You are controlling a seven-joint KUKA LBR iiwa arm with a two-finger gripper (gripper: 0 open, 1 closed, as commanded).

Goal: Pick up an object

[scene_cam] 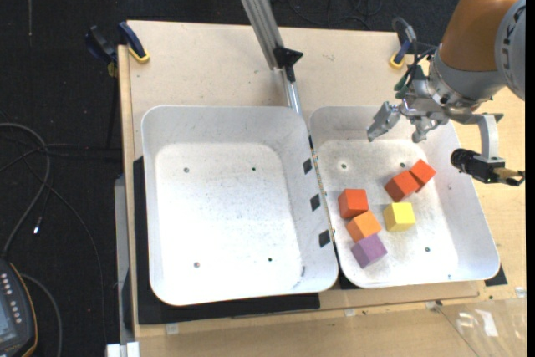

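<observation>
My gripper (401,128) hangs over the back of the right bin (468,251), its two fingers spread open with nothing between them. Several small blocks lie in that bin in front of it. Two red-orange blocks (410,179) touch each other just below the gripper. An orange-red block (354,201) and an orange block (364,225) sit near the bin's left side. A yellow block (399,216) lies in the middle, and a purple block (369,249) is nearest the front.
The left bin (167,138) sits beside the right one, with black clips along the shared edge. A metal pole (255,0) slants down to the bins' back junction. Clamps (134,44) hold the bench's back corners.
</observation>
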